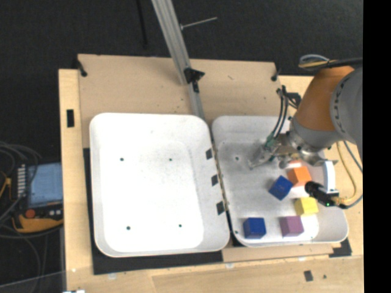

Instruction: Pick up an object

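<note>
My arm (327,105) comes in from three o'clock, grey with an orange band, and bends down over the right bin (244,133). My claw (259,157) sits low in that bin, near its middle, and points toward nine o'clock. I cannot tell if my claw is apart or together; it looks small and blurry here, and I see nothing held in it.

The blocks all lie in the right bin, on the five o'clock side of my claw. The blue cube (280,187) is the nearest one. It lies just beside my claw at about five o'clock and does not touch it. The orange block (299,174) sits next to the blue cube at about two o'clock from it, tucked under my wrist. The yellow block (306,206) lies farther off, near the bin's right wall. Along the bin's near edge rest a second blue block (255,227) and a purple block (291,225), side by side and well apart from my claw.

The left bin (146,182) sits beside the right one on the counter (153,78).
</note>
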